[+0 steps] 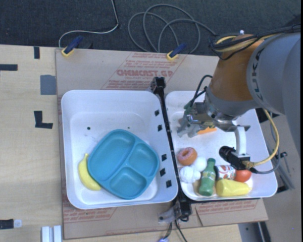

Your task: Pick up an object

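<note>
My gripper (192,125) hangs low over the upper left part of the right bin (262,150). A small orange item (208,130) lies just to its right, partly hidden under the wrist. Below the gripper sits a pink-frosted donut (187,156). Along the bin's front lie a white ball-like item (189,174), a green bottle (207,177), a small can (225,172), a red tomato (243,175) and a yellow fruit (233,187). The grey arm with its orange band (237,79) covers the bin's far right side.
The left bin (73,110) holds a blue divided plate (123,163) resting partly on a yellow banana (87,174). A black divider (164,130) runs between the bins. Cables loop on the dark floor behind the bench, and a yellow cable (272,150) hangs beside the arm.
</note>
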{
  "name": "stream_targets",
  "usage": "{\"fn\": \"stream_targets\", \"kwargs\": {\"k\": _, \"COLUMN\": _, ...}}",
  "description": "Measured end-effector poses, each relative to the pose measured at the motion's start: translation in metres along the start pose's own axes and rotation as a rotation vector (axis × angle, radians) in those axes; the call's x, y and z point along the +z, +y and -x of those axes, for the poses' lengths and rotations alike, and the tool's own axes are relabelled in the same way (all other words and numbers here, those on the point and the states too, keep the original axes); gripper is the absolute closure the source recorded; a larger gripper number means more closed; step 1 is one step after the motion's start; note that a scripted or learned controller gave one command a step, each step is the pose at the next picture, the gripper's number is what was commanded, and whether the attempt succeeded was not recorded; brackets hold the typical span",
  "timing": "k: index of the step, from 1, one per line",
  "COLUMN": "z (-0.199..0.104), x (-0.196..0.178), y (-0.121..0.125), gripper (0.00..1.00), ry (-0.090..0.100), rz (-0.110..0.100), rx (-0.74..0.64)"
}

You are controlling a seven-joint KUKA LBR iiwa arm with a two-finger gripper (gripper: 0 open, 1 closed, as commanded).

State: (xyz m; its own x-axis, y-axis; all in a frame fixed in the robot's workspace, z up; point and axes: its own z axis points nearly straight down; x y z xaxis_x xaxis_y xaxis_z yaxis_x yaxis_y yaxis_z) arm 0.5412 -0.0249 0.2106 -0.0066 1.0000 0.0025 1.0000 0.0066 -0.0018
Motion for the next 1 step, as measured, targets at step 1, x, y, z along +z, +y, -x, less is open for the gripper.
{"fn": "stream_targets", "kwargs": {"k": 1, "z": -0.0189, "x": -0.0275, "y": -0.0121, "gripper": 1.0, "ry": -0.002, "rz": 0.002, "rx": 0.004}}
